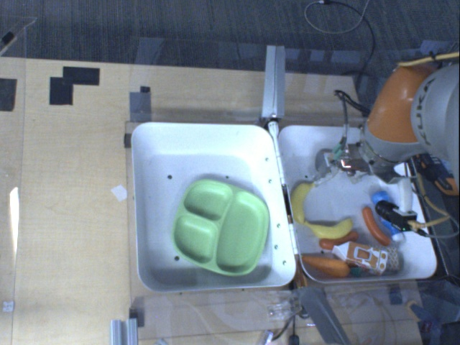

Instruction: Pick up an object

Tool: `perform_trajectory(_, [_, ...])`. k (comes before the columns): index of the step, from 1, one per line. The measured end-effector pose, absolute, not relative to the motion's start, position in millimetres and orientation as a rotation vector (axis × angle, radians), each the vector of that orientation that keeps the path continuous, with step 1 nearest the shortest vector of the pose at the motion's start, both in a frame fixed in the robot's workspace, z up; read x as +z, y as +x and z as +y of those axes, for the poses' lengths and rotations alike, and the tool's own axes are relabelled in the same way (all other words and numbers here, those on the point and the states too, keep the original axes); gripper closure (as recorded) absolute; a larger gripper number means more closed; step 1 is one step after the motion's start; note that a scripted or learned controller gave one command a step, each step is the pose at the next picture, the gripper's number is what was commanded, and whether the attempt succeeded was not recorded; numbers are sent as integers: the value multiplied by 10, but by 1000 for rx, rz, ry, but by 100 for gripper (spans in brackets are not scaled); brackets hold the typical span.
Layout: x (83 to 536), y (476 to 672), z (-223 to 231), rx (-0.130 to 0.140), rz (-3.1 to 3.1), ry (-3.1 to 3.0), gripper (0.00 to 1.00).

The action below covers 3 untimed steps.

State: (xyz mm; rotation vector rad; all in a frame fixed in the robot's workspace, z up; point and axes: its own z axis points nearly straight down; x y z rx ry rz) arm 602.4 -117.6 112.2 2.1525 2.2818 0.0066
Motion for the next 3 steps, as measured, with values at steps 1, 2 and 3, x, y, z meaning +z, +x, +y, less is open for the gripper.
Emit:
perform_trajectory(1, [912,6603,-1444,-15,2244,2234,0])
perform_trajectory(2, [1033,6616,-1419,-13,2252,2227,100])
perform_trajectory(3, [1957,6706,-1266,8,2120,2310,100])
